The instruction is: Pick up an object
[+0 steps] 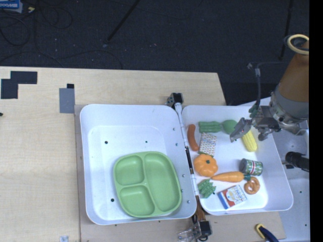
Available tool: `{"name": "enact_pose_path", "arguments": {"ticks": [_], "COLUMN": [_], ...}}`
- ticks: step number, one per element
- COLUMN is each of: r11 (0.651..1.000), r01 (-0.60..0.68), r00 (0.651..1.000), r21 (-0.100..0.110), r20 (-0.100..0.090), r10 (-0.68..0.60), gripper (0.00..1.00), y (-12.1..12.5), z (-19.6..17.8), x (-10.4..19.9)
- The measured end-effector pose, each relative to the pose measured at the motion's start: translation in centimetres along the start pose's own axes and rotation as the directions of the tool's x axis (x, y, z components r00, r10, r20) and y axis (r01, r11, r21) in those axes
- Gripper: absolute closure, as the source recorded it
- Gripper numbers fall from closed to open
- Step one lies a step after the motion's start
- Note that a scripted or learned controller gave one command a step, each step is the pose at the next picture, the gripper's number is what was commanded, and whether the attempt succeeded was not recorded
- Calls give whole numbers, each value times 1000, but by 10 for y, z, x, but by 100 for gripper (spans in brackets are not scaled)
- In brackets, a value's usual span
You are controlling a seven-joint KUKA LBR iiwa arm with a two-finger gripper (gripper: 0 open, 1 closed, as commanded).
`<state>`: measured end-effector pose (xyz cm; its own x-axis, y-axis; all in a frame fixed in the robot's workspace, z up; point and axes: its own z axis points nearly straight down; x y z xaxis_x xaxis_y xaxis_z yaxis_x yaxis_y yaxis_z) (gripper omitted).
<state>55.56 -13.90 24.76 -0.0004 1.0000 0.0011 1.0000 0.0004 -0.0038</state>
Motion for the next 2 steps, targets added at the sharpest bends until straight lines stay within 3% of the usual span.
{"name": "enact_pose_path", "arguments": {"ticks": [1, 2], "r11": [1000, 1000], "r01": [0, -1], "r00": [1000, 1000], "r21": [3, -3], "r20": [-1, -1], "r10": [0, 1], "gripper": [0, 0], "y": [1, -12], "z": [113, 159], "x": [54, 46]}}
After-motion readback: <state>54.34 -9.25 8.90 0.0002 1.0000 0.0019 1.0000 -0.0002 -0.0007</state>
